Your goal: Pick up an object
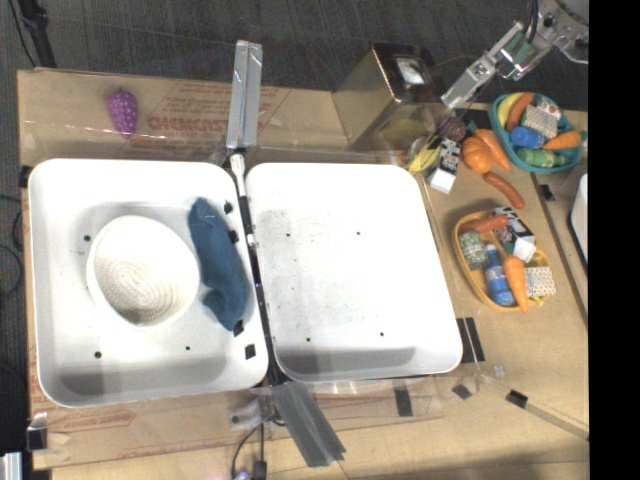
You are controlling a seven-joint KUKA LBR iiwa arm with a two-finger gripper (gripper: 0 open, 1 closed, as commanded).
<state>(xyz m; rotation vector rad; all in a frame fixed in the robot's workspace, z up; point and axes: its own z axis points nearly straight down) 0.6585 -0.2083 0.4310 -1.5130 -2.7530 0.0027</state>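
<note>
Fingers of the gripper (452,92): you cannot tell their spread from here. It hangs beyond the bins, approach not begun. The crumpled dark-blue cloth (220,263) lies in the left white bin (60,368); you must next reach across.

Robotics lab, taped cardboard bench (330,118), twin white bins (60,388), toy baskets (545,163)

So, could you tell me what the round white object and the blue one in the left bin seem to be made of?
The round white object looks woven, perhaps straw or cord, matte: a coiled ribbed texture shows. The blue one looks like soft cloth: rumpled, limp, matte. Both are guesses from appearance.
</note>
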